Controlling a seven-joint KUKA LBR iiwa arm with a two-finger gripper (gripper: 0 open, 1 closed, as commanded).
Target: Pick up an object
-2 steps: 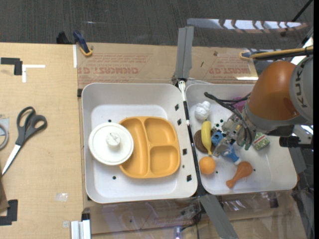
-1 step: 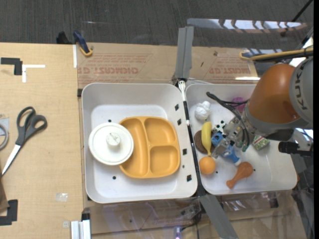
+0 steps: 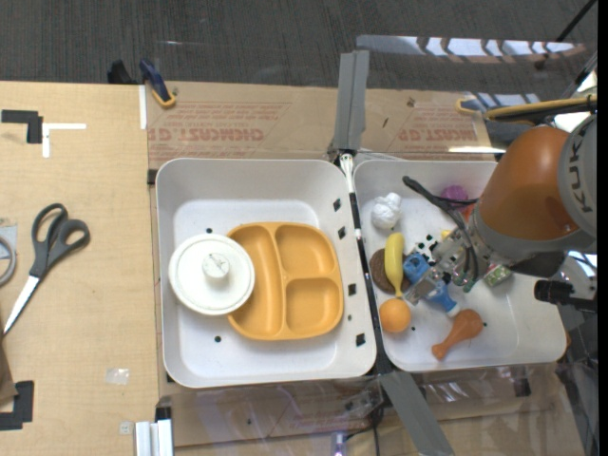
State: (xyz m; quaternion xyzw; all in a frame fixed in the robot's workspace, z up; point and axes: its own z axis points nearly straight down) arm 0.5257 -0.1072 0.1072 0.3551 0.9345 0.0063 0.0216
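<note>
My gripper (image 3: 429, 275) reaches down into the right bin (image 3: 532, 345) from the right, under the orange wrist band. It sits right over a blue toy (image 3: 418, 268) in the bin's left half. Close around it lie a yellow banana (image 3: 394, 256), an orange ball (image 3: 395, 315), a brown disc (image 3: 380, 272) and a tan drumstick-shaped toy (image 3: 458, 333). A white crumpled object (image 3: 386, 211) lies further back, and a purple object (image 3: 457, 195) lies near the bin's back wall.
The left bin (image 3: 180, 350) holds a yellow divided tray (image 3: 290, 283) with a white round lid (image 3: 212, 273) on its left part. Scissors (image 3: 43, 250) lie on the bench at the far left. A grey divider bar (image 3: 351, 103) stands between the bins at the back.
</note>
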